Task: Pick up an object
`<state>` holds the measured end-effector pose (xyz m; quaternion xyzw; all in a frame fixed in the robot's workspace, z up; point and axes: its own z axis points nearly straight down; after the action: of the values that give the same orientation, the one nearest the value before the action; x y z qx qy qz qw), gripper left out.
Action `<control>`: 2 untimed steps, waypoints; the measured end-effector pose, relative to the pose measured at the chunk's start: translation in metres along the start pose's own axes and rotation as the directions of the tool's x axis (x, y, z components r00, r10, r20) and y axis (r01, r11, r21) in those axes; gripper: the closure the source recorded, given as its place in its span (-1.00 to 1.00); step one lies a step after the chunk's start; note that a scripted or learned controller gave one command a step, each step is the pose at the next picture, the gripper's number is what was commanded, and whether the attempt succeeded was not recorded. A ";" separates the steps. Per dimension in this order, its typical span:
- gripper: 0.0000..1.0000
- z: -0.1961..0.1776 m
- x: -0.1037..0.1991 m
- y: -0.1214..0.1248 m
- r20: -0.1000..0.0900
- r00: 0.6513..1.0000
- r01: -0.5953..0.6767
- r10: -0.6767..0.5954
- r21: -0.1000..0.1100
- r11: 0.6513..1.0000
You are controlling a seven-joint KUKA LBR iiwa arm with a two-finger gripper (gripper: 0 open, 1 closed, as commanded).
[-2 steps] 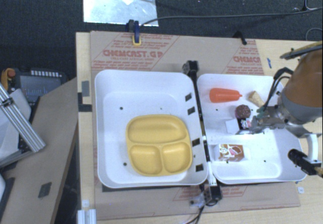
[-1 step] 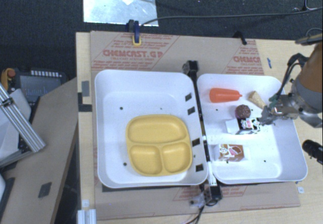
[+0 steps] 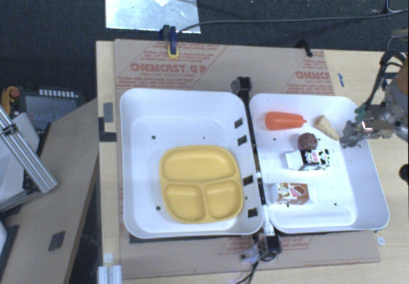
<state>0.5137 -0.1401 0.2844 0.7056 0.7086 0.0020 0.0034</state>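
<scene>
Camera view: I see the gripper (image 3: 353,134) over the right bin's (image 3: 364,212) right edge, nothing visibly held. I cannot tell more of its state. Objects in that bin: orange carrot (image 3: 285,121) near the top, pale wedge (image 3: 326,126) beside the gripper, dark round ball (image 3: 308,141), black-and-white carton (image 3: 308,159), small brown-and-white packet (image 3: 293,194) lower down. Left bin (image 3: 137,148) holds a yellow divided tray (image 3: 200,183).

Robotics lab: bench (image 3: 108,84) w/ two white bins (image 3: 185,107), cardboard underlay (image 3: 211,62), cables (image 3: 268,19), aluminium extrusion (image 3: 25,158).
</scene>
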 end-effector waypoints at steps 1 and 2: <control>1.00 0.017 0.040 0.025 -0.002 1.000 0.004 -0.004 0.005 1.000; 1.00 0.030 0.093 0.039 -0.004 1.000 0.005 -0.005 0.006 1.000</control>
<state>0.5522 -0.0469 0.2543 0.7036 0.7105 0.0010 -0.0002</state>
